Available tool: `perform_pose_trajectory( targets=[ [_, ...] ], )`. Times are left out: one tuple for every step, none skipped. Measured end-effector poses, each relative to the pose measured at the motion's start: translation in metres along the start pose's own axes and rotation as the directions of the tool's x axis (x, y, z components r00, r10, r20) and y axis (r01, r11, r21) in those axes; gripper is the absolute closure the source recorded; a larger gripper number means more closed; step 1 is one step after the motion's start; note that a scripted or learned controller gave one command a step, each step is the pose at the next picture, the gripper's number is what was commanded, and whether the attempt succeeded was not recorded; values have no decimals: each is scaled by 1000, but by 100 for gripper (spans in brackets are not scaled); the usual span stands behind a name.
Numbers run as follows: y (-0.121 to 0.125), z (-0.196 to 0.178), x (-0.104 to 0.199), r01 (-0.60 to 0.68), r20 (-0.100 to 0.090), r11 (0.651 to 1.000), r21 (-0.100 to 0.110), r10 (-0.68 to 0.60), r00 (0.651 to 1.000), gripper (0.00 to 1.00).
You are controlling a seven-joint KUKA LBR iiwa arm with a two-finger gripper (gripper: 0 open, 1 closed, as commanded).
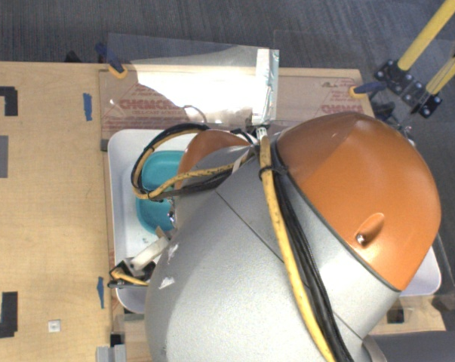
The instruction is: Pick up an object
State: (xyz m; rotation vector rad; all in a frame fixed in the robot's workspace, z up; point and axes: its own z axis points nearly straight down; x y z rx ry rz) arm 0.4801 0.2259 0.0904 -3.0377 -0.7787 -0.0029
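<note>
The grey arm (235,277) with its orange band (355,194) covers most of both white bins. A teal object (158,173) lies in the left bin (118,202), partly hidden under the arm and a loop of black and yellow cable (155,145). The wrist end reaches down toward the bin's near left corner, where a white and black part (136,266) sticks out. I cannot make out the gripper's tips from here.
A clear plastic sheet with a shiny metal edge (212,89) stands behind the bins. The plywood bench (38,202) stretches to the left. A yellow-legged stand with a black clamp (416,59) is at the top right.
</note>
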Motion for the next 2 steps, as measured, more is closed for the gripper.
perform_pose_trajectory(
  targets=[
    [-1,-115,1,-180,-4,984,-3,180,984,100],
    [0,0,0,76,1,997,1,-76,997,100]
  ],
)
